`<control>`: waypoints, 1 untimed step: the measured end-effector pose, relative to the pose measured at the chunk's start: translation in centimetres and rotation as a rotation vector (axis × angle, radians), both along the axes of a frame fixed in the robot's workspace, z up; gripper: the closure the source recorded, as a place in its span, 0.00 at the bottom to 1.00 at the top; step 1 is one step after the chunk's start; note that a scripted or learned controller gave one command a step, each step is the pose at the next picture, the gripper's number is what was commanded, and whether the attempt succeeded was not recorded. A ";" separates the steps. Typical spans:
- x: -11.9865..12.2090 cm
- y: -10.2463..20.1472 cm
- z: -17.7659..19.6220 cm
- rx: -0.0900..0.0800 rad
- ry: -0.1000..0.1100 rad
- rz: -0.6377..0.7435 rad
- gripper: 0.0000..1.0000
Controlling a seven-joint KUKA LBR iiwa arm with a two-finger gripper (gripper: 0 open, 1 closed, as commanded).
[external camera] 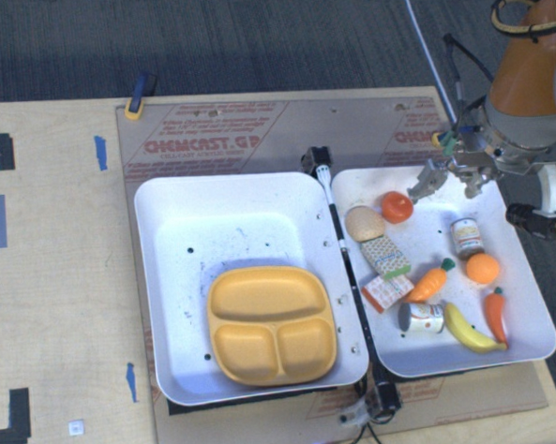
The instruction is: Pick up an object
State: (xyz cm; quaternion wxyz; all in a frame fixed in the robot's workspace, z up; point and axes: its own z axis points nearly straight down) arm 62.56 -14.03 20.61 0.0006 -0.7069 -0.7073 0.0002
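My gripper (pixel 449 183) hangs over the far edge of the right bin (pixel 539 341), open, with nothing between its two spread fingers. A red tomato (pixel 395 206) lies just left of and below the left fingertip, apart from it. A small labelled can (pixel 465 237) stands a little nearer than the gripper. Further toys in this bin are a beige bun (pixel 364 223), a patterned box (pixel 385 254), an orange carrot (pixel 427 284), an orange (pixel 482 269), a banana (pixel 471 330) and a red pepper (pixel 495 316).
The left bin (pixel 165 223) holds a yellow divided plate (pixel 272 324) in its near half. A red and white packet (pixel 384 294) and a tipped small can (pixel 423 318) lie near the carrot. A black clamp (pixel 317 159) sits between the bins at the far side.
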 end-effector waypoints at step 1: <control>4.2 0.5 -12.0 -0.001 -0.004 0.002 0.00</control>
